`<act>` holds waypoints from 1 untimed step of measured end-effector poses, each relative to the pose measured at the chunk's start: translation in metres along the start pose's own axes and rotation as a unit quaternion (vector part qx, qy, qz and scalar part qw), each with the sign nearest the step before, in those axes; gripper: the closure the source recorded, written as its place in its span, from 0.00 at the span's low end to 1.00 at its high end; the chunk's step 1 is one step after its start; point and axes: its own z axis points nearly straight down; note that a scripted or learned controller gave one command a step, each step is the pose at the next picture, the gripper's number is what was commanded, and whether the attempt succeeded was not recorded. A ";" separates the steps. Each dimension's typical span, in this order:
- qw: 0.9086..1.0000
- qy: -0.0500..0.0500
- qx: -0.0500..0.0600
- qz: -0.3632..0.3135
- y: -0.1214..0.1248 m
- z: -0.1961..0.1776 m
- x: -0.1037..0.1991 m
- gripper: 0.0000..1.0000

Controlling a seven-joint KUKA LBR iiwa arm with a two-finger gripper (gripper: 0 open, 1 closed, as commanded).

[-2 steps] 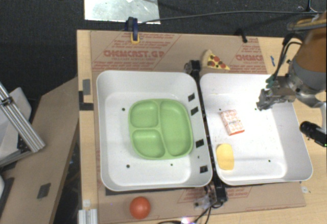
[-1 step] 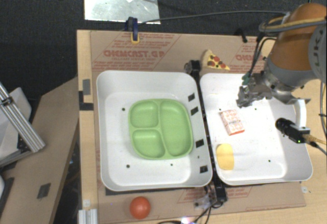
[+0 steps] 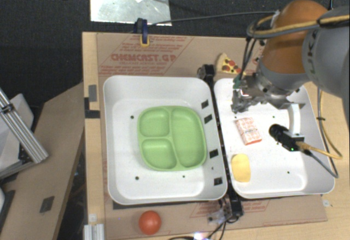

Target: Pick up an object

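Observation:
My gripper (image 3: 239, 104) hangs over the back left part of the right bin (image 3: 314, 176), below the grey wrist and orange band. Just in front of it a small red-and-white packet (image 3: 248, 130) lies flat on the bin floor, apart from the gripper. A yellow lemon-like object (image 3: 240, 167) rests near the bin's front left corner. I see nothing held in the gripper.
The left bin (image 3: 117, 124) holds a green divided plate (image 3: 171, 138). A toy pizza slice (image 3: 226, 63) lies on the bench behind the right bin. A red ball (image 3: 149, 222) sits on the bench in front of the left bin.

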 end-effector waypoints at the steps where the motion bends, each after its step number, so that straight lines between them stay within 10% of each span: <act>1: 1.000 0.000 0.000 0.000 0.010 -0.008 0.050 1.00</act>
